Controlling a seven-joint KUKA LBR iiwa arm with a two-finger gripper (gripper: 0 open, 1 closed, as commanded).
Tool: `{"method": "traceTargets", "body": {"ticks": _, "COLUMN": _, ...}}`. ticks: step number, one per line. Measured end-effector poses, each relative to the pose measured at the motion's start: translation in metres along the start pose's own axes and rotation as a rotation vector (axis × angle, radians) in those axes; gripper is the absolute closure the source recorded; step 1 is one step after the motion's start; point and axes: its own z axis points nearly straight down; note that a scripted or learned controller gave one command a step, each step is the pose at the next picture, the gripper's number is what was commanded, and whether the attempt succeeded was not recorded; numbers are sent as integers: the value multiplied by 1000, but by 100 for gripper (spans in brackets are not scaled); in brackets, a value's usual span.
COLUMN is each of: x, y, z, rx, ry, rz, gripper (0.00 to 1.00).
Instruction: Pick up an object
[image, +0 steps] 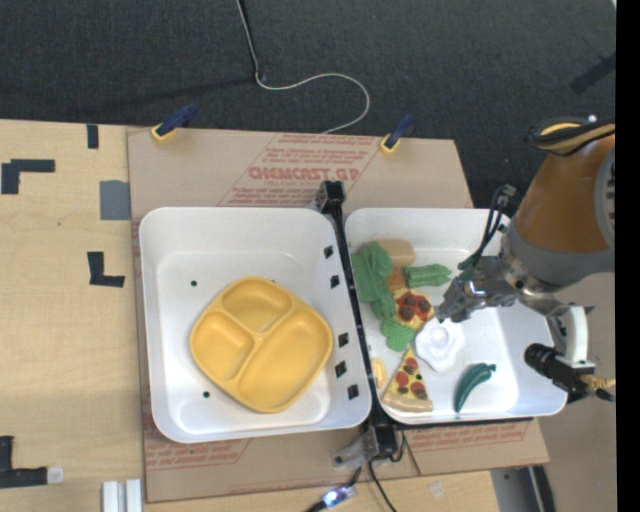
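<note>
Jaws (452, 308) low in the right bin (520, 400), right above the white object (439, 344); can't tell if apart or together. Likely target, since it sits clear of the pizza slices (409, 384) and green pepper (472, 385). Yellow divided plate (262, 343) alone in the left bin (165, 300).

Right bin (520, 395) holds toy food: green leafy piece (374, 275), tan piece (398, 249), green vegetable (428, 274), two pizza slices (408, 384), white item (439, 343), green pepper (472, 384). All lie flat. Left bin (165, 250) holds a yellow divided plate (261, 343).
</note>
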Motion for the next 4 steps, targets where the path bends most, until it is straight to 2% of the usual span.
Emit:
{"method": "traceTargets", "body": {"ticks": 2, "x": 88, "y": 82, "z": 9, "rx": 2, "ry": 1, "rz": -5, "gripper": 100}}
{"method": "traceTargets", "body": {"ticks": 3, "x": 138, "y": 107, "z": -5, "rx": 1, "ry": 1, "rz": -6, "gripper": 100}}
{"method": "traceTargets", "body": {"ticks": 4, "x": 152, "y": 120, "z": 4, "rx": 4, "ry": -2, "rz": -1, "gripper": 100}}
